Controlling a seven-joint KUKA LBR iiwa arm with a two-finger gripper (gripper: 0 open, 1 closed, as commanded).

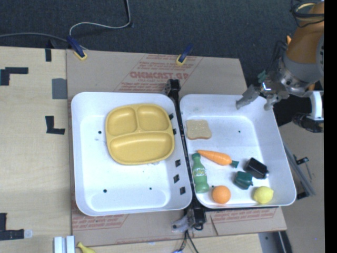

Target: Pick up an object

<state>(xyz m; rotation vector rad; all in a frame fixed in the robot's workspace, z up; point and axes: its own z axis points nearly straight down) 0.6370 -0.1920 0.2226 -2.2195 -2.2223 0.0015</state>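
The right bin holds a slice of bread, a carrot, a green bottle, an orange, a lemon, a dark teal piece and a black block. My gripper hangs over the bin's far right corner, open, its two grey fingers spread with nothing between them. It is well away from all the objects, which lie toward the near side.
The left bin carries a yellow divided plate. Both bins rest on a cardboard sheet held by clips. A cable runs across the dark floor behind.
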